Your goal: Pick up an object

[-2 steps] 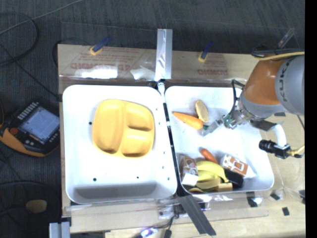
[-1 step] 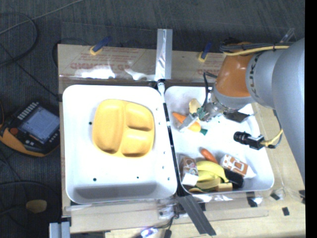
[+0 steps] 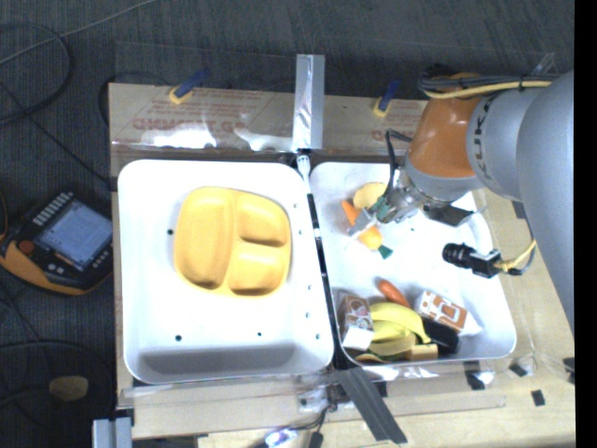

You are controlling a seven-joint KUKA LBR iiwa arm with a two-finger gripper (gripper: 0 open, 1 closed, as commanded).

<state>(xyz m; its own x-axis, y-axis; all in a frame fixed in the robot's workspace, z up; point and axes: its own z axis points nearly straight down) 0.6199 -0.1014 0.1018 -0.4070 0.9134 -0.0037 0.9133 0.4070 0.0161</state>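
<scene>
1. The gripper [image 3: 381, 211] hangs low in the right bin [image 3: 485, 278], near the top middle of the frame.
2. I cannot tell if its fingers are open or closed.
3. A small orange-and-yellow toy piece [image 3: 371, 238] lies just under it.
4. That piece looks light, hard and a bit slippery, so pinch it across the middle.
5. A yellow tray [image 3: 231, 241] sits in the left bin [image 3: 149, 334].

A small yellow-and-orange object [image 3: 371, 238] lies in the right bin [image 3: 485, 334], near its left wall, toward the far edge.
</scene>
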